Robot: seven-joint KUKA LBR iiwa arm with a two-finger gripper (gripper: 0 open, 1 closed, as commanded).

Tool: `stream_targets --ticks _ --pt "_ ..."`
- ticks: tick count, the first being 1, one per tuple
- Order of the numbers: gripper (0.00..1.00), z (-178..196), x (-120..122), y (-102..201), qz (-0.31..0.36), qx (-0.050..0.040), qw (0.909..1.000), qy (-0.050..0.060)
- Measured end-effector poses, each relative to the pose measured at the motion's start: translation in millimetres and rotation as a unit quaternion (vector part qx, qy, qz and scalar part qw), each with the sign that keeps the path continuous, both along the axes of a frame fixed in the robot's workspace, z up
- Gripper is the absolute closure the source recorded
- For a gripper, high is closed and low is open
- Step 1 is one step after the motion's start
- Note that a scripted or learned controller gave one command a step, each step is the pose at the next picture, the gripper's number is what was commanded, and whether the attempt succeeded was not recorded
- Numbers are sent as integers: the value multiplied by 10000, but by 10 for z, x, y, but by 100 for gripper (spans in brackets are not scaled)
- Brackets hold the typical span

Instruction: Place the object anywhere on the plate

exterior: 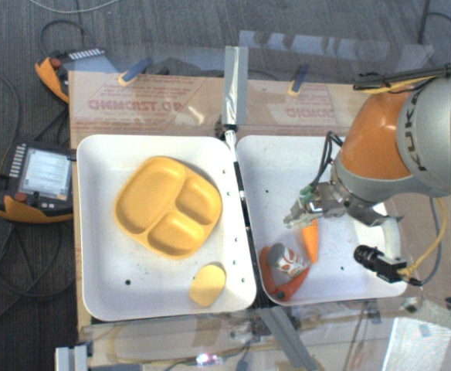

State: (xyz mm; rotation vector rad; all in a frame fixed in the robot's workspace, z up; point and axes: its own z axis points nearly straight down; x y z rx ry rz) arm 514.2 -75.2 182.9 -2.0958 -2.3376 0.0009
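Orange plastic carrot [310,242], light and stiff, sits just below the gripper [306,207]; I cannot tell its grip state.

Arm [411,145] cut off at right edge, claw [306,207] fingers too small to tell

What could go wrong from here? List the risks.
1. The carrot sits right under the gripper, close to the can and red pepper; a grab may nudge those instead.
2. The plate lies in the other bin, so a loose hold could drop the carrot crossing the divider.
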Motion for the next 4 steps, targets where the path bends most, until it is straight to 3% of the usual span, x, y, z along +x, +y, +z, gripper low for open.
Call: stream_targets --ticks 1,2,3,4 --pt "100 207 80 -401 -64 -12 10000 3" --pt "100 0 511 224 1901 -5 9818 -2" --pt "100 365 687 -683 3544 -19 9351 -13" --pt "100 -477 140 -1005 5555 4 8315 -11"
